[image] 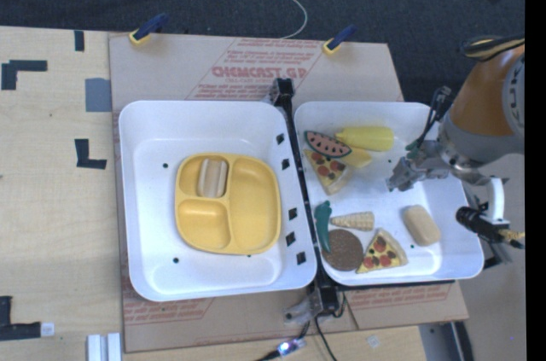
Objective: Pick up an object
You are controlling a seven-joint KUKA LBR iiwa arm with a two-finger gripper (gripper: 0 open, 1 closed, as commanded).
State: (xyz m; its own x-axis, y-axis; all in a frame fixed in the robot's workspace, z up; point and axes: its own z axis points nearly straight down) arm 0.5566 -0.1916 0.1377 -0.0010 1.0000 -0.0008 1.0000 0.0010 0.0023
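Camera view: a yellow divided plate (229, 206) is seen in the left bin (136, 180). In the right bin (452, 265) toy foods are spread, a tan bread roll (421, 224) lying near the right wall. It is judged light, stiff, best pinched across its width. The gripper (403, 177) hangs just beyond it; its state cannot be told.
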